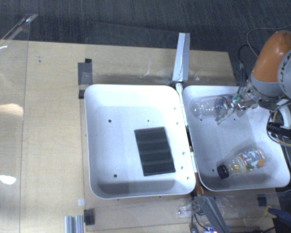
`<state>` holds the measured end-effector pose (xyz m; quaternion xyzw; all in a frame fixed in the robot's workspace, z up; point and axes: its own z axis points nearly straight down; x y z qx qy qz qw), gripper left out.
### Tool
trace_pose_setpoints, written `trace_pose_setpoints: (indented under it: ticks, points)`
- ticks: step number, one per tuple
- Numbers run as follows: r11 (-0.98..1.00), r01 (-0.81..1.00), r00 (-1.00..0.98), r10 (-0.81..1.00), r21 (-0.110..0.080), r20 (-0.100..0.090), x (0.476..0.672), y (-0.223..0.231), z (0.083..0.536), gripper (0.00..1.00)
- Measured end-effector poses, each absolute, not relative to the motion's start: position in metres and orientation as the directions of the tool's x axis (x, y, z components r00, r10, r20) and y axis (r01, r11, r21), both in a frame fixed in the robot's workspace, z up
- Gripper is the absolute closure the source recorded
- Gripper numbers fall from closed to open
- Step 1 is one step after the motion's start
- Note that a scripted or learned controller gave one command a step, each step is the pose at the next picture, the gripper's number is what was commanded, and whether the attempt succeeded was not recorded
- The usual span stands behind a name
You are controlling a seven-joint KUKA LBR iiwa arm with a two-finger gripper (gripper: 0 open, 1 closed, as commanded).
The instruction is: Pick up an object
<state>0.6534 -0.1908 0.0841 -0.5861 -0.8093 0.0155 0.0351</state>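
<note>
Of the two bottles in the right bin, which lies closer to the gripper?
The clear, colourless plastic bottle at the bin's far end, right beside the gripper. The other, a yellowish labelled bottle with a black cap, lies near the front wall.

Left bin holding black ridged pad, right bin beside it holding clear bottle under gripper, juice bottle nearer front rim

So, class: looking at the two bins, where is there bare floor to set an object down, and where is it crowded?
Left bin: bare floor all around the black ridged pad, widest between it and the far wall. Right bin: a bare strip between the clear bottle and the capped bottle. The far end is crowded, with the gripper at the clear bottle.
</note>
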Motion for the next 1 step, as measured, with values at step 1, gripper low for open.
trace_pose_setpoints:
  ticks: [1]
  points:
    - [0.308,0.949,-0.307,0.951,-0.072,0.030,0.6512,-0.1976,0.0935,1.00]
